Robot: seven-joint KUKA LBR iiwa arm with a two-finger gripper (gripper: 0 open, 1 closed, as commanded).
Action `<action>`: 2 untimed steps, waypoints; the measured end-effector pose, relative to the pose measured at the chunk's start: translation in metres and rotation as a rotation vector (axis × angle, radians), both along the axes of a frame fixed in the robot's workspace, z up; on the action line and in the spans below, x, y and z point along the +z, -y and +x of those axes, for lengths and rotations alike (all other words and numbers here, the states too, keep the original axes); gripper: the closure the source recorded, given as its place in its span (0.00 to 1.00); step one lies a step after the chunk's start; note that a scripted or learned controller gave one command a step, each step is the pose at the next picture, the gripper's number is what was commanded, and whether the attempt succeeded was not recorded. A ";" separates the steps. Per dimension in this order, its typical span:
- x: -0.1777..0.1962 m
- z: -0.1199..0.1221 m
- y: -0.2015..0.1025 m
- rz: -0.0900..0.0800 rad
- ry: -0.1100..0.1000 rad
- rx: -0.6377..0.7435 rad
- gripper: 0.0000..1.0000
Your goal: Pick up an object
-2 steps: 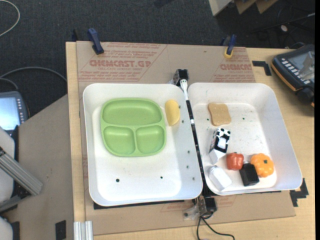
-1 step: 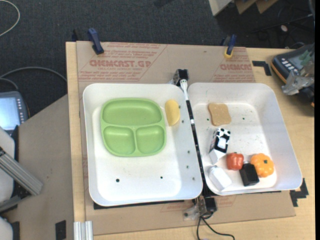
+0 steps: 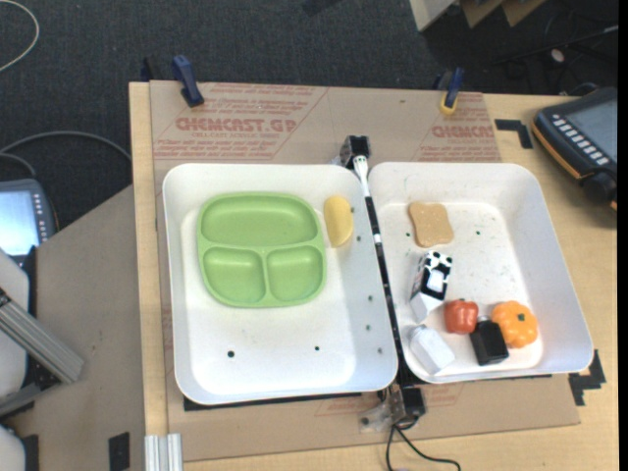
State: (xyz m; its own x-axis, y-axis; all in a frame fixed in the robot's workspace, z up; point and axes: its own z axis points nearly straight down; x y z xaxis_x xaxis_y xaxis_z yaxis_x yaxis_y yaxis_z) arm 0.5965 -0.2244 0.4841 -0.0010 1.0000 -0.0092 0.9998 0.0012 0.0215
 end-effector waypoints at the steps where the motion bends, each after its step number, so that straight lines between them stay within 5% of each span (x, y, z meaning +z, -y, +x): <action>1: -0.097 -0.015 -0.001 0.012 -0.030 -0.002 1.00; 2: -0.186 -0.008 -0.002 0.012 -0.030 -0.001 1.00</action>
